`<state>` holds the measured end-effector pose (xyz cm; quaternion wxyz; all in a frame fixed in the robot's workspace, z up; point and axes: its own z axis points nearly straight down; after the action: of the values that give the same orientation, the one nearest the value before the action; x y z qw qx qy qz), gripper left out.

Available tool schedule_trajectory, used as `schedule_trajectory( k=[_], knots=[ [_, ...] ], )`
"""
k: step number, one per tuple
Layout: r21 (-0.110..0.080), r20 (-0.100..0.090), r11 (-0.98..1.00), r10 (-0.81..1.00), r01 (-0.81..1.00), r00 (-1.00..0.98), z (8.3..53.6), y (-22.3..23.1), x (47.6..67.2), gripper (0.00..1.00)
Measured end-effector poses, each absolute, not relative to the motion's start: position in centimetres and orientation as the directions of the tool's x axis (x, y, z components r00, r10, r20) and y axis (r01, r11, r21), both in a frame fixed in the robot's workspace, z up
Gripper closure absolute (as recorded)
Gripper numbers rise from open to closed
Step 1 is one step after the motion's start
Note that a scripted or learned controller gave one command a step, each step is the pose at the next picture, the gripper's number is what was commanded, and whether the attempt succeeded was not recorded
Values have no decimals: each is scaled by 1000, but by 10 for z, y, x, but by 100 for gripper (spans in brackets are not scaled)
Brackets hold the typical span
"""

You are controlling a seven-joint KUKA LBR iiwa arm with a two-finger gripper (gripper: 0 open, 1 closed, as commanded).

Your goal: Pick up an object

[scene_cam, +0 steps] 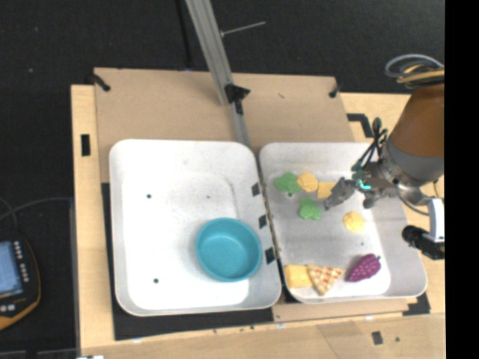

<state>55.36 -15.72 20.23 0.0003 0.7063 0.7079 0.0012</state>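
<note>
My gripper (341,193) hangs over the upper middle of the right bin (397,275), reaching in from the right. Just left of its tip lies an orange-yellow piece (325,190), and whether they touch is unclear. A yellow piece (307,181) and a green leafy piece (286,183) sit further left. A second green piece (310,212) lies below them. A small yellow lemon-like piece (354,221) rests just under the gripper. Along the bin's front edge are a yellow block (297,276), a pizza slice (325,278) and purple grapes (364,268).
The left bin (150,178) holds a blue bowl (227,248) near its front right corner. A grey metal post (213,43) slants up from between the bins at the back. The arm's orange band (423,122) looms over the right bin's far right side.
</note>
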Motion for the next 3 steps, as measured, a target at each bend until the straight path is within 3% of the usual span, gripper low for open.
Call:
schedule_trajectory(
  k=[2,3],
  knots=[
    [-4,-2,-1,1000,1000,1,106,-155,549,0],
    [3,0,-5,1000,1000,5,120,-156,552,100]
  ],
)
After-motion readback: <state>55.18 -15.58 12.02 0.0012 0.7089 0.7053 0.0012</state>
